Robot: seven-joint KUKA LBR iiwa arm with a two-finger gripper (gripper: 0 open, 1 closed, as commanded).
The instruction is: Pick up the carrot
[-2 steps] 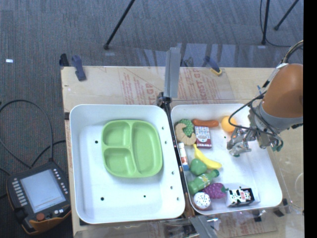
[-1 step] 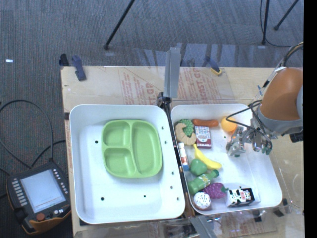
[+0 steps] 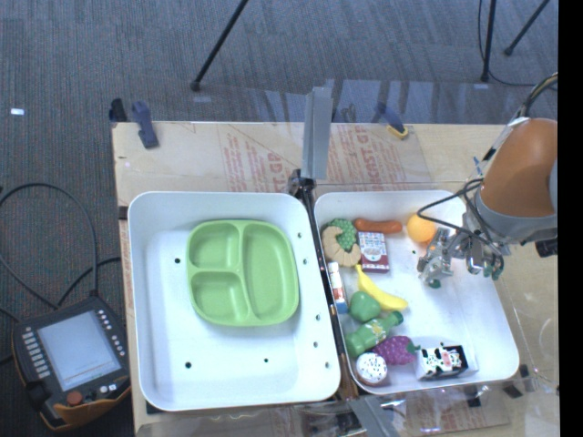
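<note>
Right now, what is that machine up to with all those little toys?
A grey and orange robot arm reaches into the right bin, which holds a jumble of toy food. Its gripper hovers beside an orange fruit. It is meant to pick up the carrot, which lies near the bin's far wall, untouched. The left bin holds a green divided plate.

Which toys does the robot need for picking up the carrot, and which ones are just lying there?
Needed: carrot, hand.

Just lying there: green plate, banana, orange, grapes, green bottle, milk carton, red box.
</note>
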